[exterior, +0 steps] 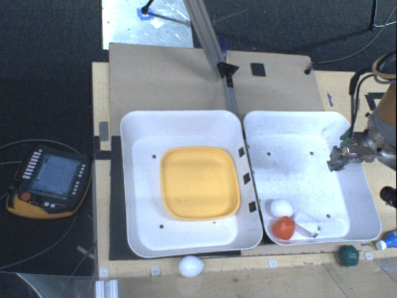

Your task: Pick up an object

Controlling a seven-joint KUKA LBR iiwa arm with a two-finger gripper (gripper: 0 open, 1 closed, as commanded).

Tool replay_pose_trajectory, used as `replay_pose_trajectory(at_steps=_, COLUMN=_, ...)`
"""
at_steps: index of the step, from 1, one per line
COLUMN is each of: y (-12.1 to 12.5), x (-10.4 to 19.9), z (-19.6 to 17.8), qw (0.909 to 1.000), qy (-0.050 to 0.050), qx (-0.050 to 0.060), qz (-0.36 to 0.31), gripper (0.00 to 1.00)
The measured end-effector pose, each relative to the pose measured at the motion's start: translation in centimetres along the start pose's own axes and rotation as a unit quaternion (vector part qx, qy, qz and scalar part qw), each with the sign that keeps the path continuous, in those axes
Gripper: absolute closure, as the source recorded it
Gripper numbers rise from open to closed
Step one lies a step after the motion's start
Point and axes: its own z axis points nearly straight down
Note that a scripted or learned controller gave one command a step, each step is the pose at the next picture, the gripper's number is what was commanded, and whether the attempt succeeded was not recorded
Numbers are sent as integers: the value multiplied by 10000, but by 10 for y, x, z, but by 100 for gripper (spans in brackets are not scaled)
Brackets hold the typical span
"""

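table: tan surface filling the middle of the frame, carrying both bins
left bin: shallow, white, centre-left of the frame
right bin: shallow, white, centre-right, its left edge touching the left bin
yellow plate: square with rounded corners, lying flat in the middle of the left bin
arm: grey, entering at the right edge of the frame, above the right bin's right side
control pendant: on the dark floor, far left of the frame
gripper: over the right part of the right bin, well apart from the objects; whether open or closed cannot be told
red ball: lower left corner of the right bin
white ball: just above the red ball, touching it
white egg: on the table below the left bin
green ball: on the table, lower right of the frame
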Motion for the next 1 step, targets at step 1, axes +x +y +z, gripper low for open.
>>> replay_pose_trajectory(at_steps=1, y=10, x=52, z=-10, qw=10000, qy=9, qx=11, qz=-22, gripper=100)
